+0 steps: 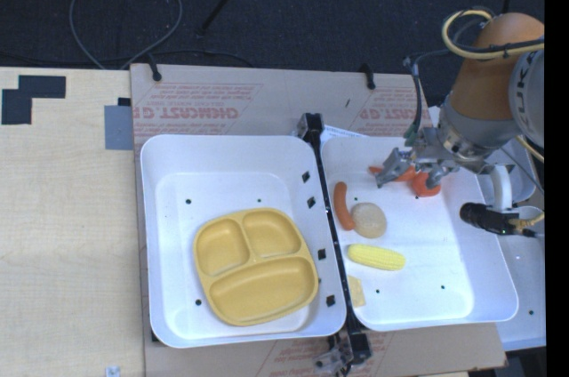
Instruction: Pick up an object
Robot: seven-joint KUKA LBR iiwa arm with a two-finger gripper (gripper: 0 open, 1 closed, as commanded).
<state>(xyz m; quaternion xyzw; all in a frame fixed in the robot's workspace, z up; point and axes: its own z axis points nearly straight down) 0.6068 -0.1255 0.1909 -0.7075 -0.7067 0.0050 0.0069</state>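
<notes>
Inside the right bin [484, 291] lie corn [376, 257], sausage [340, 205], a bun [369, 220]; claw [411, 173] (fingers spread) straddles something orange [425, 181].

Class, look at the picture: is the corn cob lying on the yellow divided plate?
No: the corn cob lies in the right bin, while the yellow plate sits in the left bin.

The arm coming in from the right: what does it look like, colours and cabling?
The arm is grey with a rounded orange band above the wrist. A pale yellow cable loops beside that band. The gripper is dark grey metal.
</notes>
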